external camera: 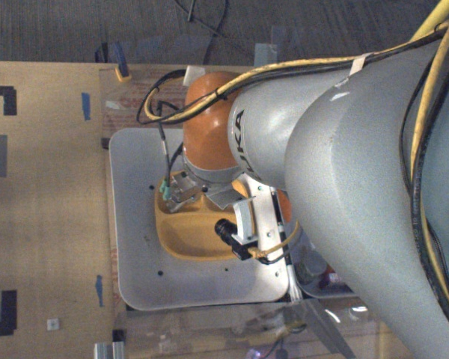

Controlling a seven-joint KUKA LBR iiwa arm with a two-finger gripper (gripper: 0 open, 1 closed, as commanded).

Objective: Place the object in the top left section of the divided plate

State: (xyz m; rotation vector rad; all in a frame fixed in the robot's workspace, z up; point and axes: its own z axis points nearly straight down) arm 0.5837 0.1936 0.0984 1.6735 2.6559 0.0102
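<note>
the arm (337,148) sweeps in from the right of the frame and takes up most of the centre, its orange band (206,122) sitting right over the white bin (135,223) in the middle. under the wrist, the yellow divided plate (187,238) peeks out at centre frame, one curved rim and a stretch of its inner surface on show, the rest buried beneath the wrist hardware.

how far along are we? hard call. the claw (181,189) is down low over the upper part of the plate, at the centre-left of the frame, which reads like the placing step, either just about to let go or just about done. the object itself i can't make out: there's a small greenish bit at the claw's left edge, but whether that's the object or part of the tool, i cannot tell. so no confirmed drop in the top left section yet, and from this angle the dividers are hidden too.

the claw's state: i cannot tell whether it is spread or pressed together, the wrist blocks the view. it looks to be at or very near the plate's surface.

around it, the tan worktop (45,200) runs off to the left of the frame with blue tape marks (86,105).
</note>
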